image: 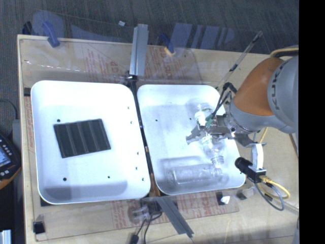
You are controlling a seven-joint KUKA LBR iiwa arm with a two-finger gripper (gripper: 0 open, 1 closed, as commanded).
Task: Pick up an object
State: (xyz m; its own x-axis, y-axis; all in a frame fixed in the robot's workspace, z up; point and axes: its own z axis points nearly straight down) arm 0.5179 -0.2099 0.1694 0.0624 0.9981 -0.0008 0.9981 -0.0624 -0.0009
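Reaching into the right bin (152, 136), gripper (205, 133) low over clear plastic items (195, 173). Finger state impossible to tell. Next, probably: closing on an item, then lifting.

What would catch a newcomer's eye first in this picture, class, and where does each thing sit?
First the grey arm with its orange band, reaching in from the right, with its gripper low over the right bin. Next the dark ridged panel, lying flat in the left bin. Last, clear plastic bottles, hard to make out, lie near the right bin's front edge.
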